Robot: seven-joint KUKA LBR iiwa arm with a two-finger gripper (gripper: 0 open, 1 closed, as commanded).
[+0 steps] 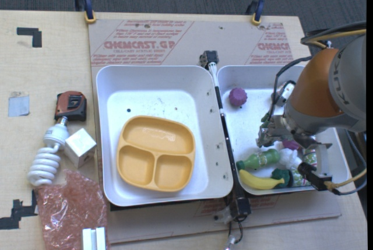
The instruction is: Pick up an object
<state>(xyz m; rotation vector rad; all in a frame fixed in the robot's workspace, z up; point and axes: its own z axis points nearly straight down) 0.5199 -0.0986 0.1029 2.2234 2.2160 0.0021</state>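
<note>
Grey arm's end effector low in right bin — grip state unclear — above green bottle.

Bench: light wood top, brown board, two bins, loose clutter on the left.

Brown printed board lies flat on the bench, held at its far edge by two blue-and-yellow clamps. Left white bin and right white bin sit side by side on it, rims touching. Left of the board, directly on the bench: orange-black tape measure, spiral light bulb just beside a white cube, crumpled pinkish plastic bag below them, small white block at the near edge. Black corner marks and a grey patch sit on the surface.
</note>
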